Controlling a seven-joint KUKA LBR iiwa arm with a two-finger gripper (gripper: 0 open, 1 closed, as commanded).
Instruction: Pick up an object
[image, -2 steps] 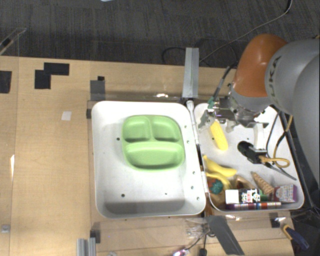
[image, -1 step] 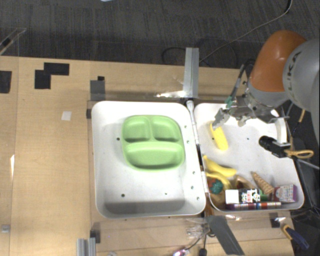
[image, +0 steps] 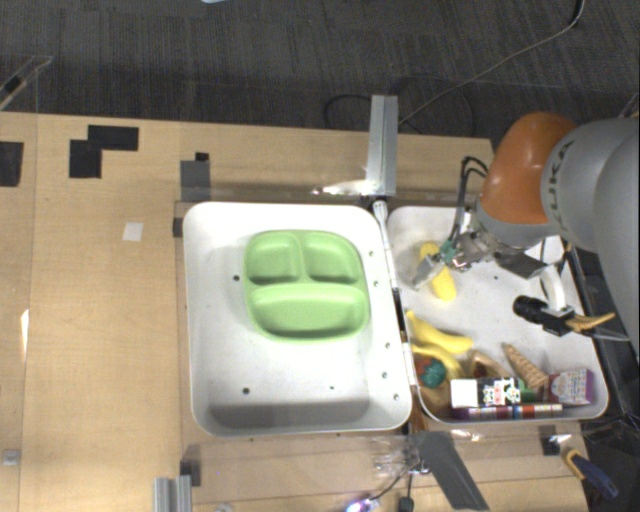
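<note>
Small yellow object, smooth and rounded, plastic-looking, lies on the floor of the right bin toward its 10 o'clock corner; the gripper sits right over its upper end, apparently touching, fingers too obscured to tell their spread. At the bin's 6 o'clock: a yellow banana-shaped piece, a ridged tan cone, a boxy printed carton. Left bin holds a glossy green compartment tray
</note>
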